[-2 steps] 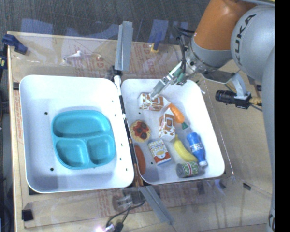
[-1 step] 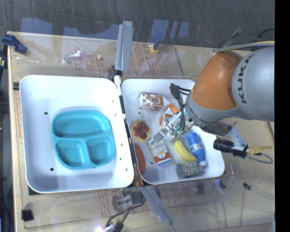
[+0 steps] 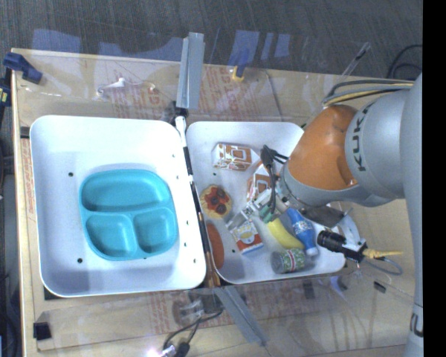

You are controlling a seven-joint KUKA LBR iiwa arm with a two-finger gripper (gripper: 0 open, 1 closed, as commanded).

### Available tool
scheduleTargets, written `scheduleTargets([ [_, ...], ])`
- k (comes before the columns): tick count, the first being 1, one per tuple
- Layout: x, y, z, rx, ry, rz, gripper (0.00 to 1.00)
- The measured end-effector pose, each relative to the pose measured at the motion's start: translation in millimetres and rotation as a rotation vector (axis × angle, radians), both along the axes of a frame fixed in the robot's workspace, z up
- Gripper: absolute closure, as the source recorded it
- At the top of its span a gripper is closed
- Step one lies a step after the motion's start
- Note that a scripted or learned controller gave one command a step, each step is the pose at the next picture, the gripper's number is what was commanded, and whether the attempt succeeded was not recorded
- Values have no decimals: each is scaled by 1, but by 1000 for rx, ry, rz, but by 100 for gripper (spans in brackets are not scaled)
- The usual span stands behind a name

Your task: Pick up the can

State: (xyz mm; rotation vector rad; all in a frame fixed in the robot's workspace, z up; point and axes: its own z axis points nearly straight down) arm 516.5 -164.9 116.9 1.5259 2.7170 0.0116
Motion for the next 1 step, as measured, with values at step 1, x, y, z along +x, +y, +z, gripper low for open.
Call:
scheduleTargets([
  [1, 0, 0, 10, -1, 2, 6, 100],
])
